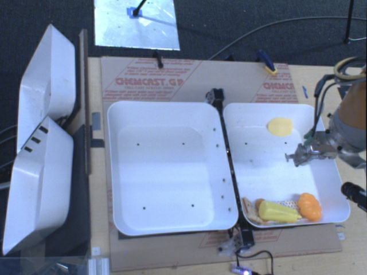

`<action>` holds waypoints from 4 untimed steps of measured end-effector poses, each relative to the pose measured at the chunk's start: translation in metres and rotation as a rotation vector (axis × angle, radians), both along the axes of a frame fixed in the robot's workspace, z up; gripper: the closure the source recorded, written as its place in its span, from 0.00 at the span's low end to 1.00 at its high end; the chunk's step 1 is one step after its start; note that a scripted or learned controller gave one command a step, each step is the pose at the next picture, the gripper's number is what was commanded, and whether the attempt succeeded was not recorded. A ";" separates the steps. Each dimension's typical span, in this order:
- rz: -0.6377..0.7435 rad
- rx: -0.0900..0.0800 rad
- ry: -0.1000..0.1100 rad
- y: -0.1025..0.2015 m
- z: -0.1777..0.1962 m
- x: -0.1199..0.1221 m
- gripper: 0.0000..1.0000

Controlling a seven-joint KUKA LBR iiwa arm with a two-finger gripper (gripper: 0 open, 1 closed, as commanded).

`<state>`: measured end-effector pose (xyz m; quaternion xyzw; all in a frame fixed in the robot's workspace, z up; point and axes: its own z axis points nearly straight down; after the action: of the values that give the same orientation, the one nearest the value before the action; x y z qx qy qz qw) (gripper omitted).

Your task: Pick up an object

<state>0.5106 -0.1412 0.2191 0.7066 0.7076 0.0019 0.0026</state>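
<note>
Flat, pale yellow, round disc (pixel 280 126) lying near the far wall of the right shallow white bin (pixel 252 171), just apart from the metal two-finger gripper's fingers (pixel 293 158), grip state impossible to tell.

Right bin's (pixel 252 171) middle lies open between yellow disc (pixel 280 126) and front-edge clutter (pixel 282 209).

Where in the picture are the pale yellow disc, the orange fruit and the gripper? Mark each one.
pale yellow disc (pixel 280 126), camera view, its middle
orange fruit (pixel 309 206), camera view, its middle
gripper (pixel 296 157), camera view, between its fingertips
</note>
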 end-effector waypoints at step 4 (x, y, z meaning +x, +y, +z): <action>0.004 0.002 0.006 0.165 0.043 0.027 1.00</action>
<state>0.5376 0.0237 0.2623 0.7051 0.7091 0.0007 -0.0003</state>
